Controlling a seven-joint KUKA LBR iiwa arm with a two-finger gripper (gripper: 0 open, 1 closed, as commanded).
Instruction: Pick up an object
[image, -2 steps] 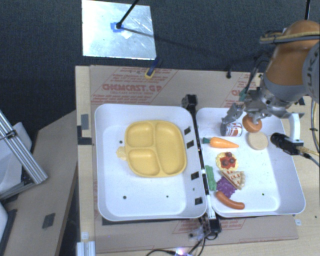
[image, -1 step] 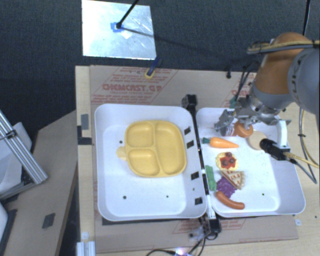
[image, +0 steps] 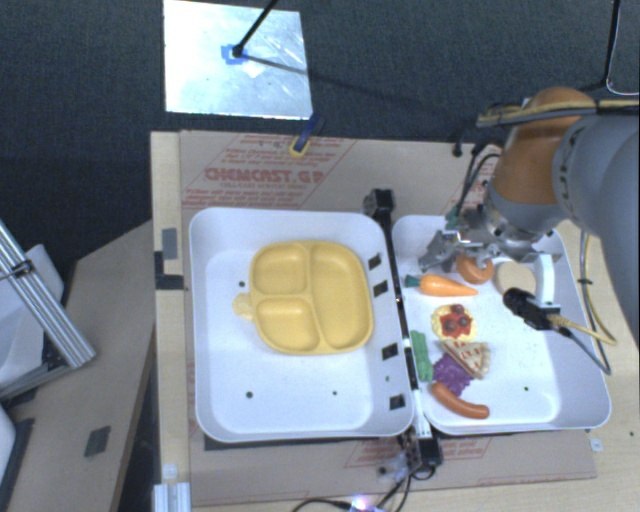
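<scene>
Toy foods lie scattered in the right white bin (image: 590, 400): an orange plastic carrot (image: 447, 286) sits just below the pincer (image: 447, 247), an orange-brown rounded piece (image: 475, 269) lies just beside it on the arm's side, and farther toward the near edge come a small round pizza with red topping (image: 453, 321), a tan wedge (image: 470, 355), a purple piece (image: 451, 375) and a red-orange sausage (image: 460, 402). Whether the pincer's metal tips are apart or together cannot be told, and nothing shows between them. Well to its left, the other white bin (image: 215, 400) bears a yellow divided plastic plate (image: 305, 296).
</scene>
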